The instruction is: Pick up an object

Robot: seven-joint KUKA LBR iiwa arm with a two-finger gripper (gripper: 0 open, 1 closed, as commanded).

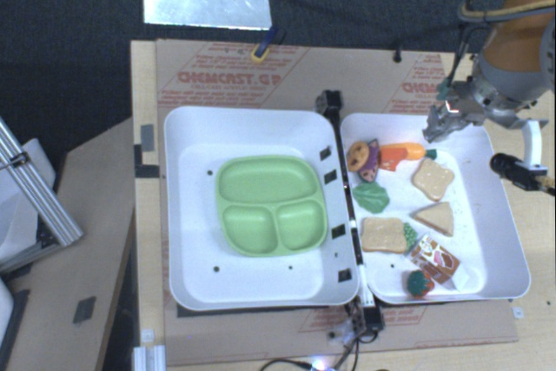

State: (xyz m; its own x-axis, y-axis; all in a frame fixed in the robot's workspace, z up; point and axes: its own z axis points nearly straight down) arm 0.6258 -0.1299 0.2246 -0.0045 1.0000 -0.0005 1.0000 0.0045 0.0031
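Orange plastic, a toy carrot (400, 155), lies in the right bin (495, 221) near its far edge, and it is the thing nearest the pincer (437, 128). The pincer hangs over the bin's far right part; the carrot sits just down and left of it in the camera view, close but apart. Its long axis runs roughly left to right, with a green tip (430, 154) pointing toward the pincer. Whether the pincer stands apart or together I cannot tell; it is dark and small against the arm (512, 56). Nothing shows between its tips.

Touching or nearly touching the carrot's left end is a round brown and purple toy (362, 157), which could crowd a grasp made too far left. Below the carrot lie a green leaf (372, 197) and a slice of bread (432, 179), both a little apart from it. Further toward the near edge are a bread wedge (434, 218), a square of toast (382, 234), a red packet (433, 260) and a small broccoli (419, 282).

The left bin (187, 213) holds a green divided plate (268, 204), well apart from the pincer.

My judgement: a short drop down and left would put the pincer over the carrot, best closing across its short width near the right half.
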